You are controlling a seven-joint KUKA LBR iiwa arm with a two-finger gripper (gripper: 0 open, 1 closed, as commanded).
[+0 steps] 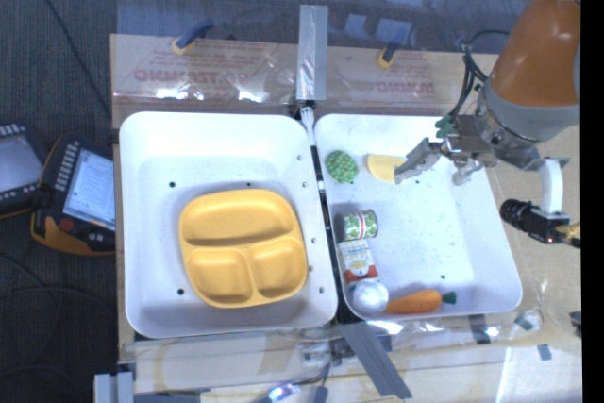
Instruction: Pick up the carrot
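The carrot (413, 302) lies ungrasped at the near edge of the right bin (491, 231) (beside a white object (369, 295)), while the gripper (434, 156) hovers well apart near the far side, its finger state indiscernible, so the pick remains undone.

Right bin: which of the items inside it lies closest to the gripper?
The pale yellow wedge, directly beside the gripper; the carrot lies far off at the bin's front edge.

Arm (538, 61) showing a bulky orange band over a grey wrist; black cable looping at nine o'clock of it; metal gripper (420, 163) hardware looking silvery-grey.
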